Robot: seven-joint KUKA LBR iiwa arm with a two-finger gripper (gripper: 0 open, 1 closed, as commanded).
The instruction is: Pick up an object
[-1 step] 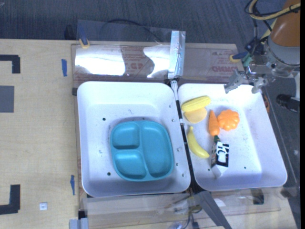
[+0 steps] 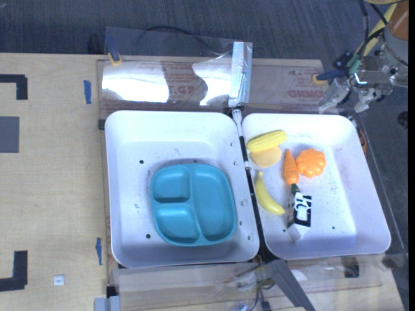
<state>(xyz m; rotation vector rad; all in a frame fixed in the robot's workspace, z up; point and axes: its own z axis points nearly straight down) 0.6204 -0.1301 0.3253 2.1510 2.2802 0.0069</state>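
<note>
The right bin [image 2: 363, 193] holds several toy foods. A yellow corn cob [image 2: 267, 138] lies at its far left, with a round yellow piece [image 2: 264, 156] just below it. Beside them are an orange carrot [image 2: 290, 166] and an orange pumpkin [image 2: 312, 162]. A yellow banana [image 2: 267, 197] lies along the bin's left wall. A black-and-white packet [image 2: 300, 211] rests nearer the front. My gripper [image 2: 355, 94] hangs above the bin's far right corner, apart from all the objects and high over the rim.
The left bin [image 2: 123, 173] holds a blue divided plate [image 2: 192, 203]. A clear plastic sheet and a cardboard strip [image 2: 194, 83] stand behind the bins. Cables [image 2: 376, 18] hang by the arm at the top right. Wooden bench [image 2: 45, 173] stretches to the left.
</note>
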